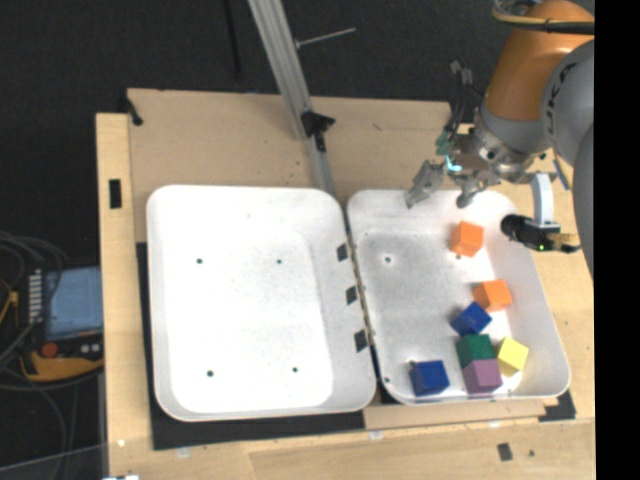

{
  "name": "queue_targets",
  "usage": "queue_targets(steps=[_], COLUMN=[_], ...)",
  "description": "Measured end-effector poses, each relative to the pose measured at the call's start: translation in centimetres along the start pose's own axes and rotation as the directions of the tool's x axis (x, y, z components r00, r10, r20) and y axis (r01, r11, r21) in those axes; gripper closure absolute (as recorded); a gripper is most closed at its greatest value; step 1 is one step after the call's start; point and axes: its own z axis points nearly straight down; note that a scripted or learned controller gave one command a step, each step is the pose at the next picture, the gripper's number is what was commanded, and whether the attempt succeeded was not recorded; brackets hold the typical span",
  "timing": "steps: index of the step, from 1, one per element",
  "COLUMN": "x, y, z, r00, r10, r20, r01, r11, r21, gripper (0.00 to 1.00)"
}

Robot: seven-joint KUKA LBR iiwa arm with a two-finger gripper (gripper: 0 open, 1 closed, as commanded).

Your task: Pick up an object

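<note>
Your gripper [441,192] hangs over the far edge of the right bin [400,288], its 2 grey fingers [420,185] spread apart with nothing between them, the tips splayed like a small metal fork over the white floor. Above them you see a cluster of dull metal fittings with a small teal glint, then the grey wrist, then the glossy orange band [525,68] of the arm coming in from the right. You will find no brand, label or writing that can be read anywhere here. Just beside the fingers, toward you, lies the nearest block, an orange cube [467,238], matte and foam-like with soft corners. Further down the same bin sits a second orange cube [492,294], then a blue cube [470,319], a green cube [476,348], a yellow cube [513,354], a purple cube [483,374] and another blue cube [429,377] (these last 5 crowd the near right corner, several touching). The right bin is a shallow white plastic tray with rounded corners and a faintly speckled floor. The left bin [250,298] beside it is the same shape, with 4 small dark dots on its floor. Both rest on a pale wooden bench [230,138], and a ribbed metal rail [285,58] slants across its far side.
</note>
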Motion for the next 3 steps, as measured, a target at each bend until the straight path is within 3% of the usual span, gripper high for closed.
queue_targets(steps=[1,3], x=[-0.1,-2.2], y=[0.1,-0.5], z=[-0.4,9.1], r00=[1.0,1.0], r10=[-0.002,0.005], r20=[0.004,0.005], r01=[0.002,-0.005], r11=[1.0,1.0], r21=[-0.005,-0.002], gripper=[0.0,0.0])
